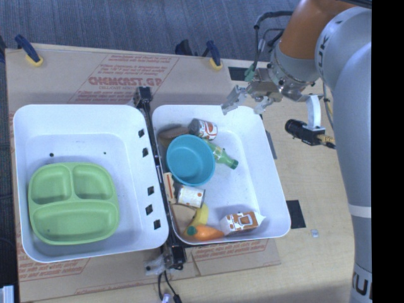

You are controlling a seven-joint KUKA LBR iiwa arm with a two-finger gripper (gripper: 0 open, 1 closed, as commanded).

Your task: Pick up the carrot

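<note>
Spread wide with nothing between its fingers, the gripper (pixel 245 101) hovers over the far right rim of the right bin (pixel 273 188). Well apart from it, the carrot (pixel 203 233) lies by the near wall, beside a banana (pixel 201 216).

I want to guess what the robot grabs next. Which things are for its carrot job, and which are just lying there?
For the job:
carrot, at the right bin's near edge
gripper, above that bin's far edge

Just lying about:
blue bowl
green bottle
can
banana
small carton
green divided plate, in the left bin
</note>
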